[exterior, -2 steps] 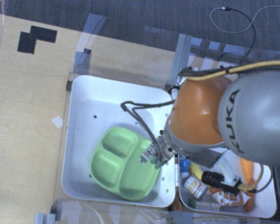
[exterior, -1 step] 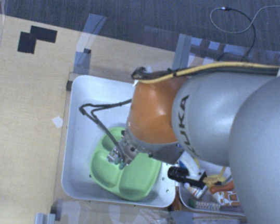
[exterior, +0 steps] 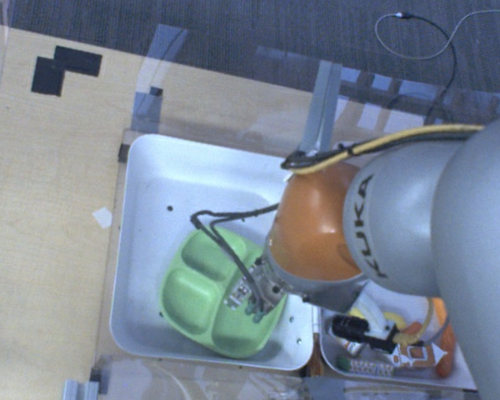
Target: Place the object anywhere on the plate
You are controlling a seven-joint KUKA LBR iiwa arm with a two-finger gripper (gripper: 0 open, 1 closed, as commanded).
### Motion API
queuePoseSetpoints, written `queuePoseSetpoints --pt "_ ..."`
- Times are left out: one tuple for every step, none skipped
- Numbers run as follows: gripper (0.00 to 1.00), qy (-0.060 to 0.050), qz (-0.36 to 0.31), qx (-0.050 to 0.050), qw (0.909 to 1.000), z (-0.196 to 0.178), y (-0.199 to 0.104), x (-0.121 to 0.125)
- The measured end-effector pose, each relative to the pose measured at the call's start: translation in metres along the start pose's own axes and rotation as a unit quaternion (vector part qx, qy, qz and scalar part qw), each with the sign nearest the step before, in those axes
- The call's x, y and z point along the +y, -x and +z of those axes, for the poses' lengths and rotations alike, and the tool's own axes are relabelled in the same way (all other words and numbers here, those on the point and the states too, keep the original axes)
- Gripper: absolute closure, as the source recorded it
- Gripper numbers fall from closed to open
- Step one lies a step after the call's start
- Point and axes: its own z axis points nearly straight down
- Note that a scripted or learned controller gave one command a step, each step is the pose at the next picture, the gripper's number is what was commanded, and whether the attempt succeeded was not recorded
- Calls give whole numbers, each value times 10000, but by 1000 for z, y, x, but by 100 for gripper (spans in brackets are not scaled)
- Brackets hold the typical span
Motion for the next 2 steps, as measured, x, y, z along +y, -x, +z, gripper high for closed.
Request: queuePoseSetpoints --pt "100 39 1050 -38 9945 21 -1 15" --pt "100 67 462 -91 9989 21 -1 15"
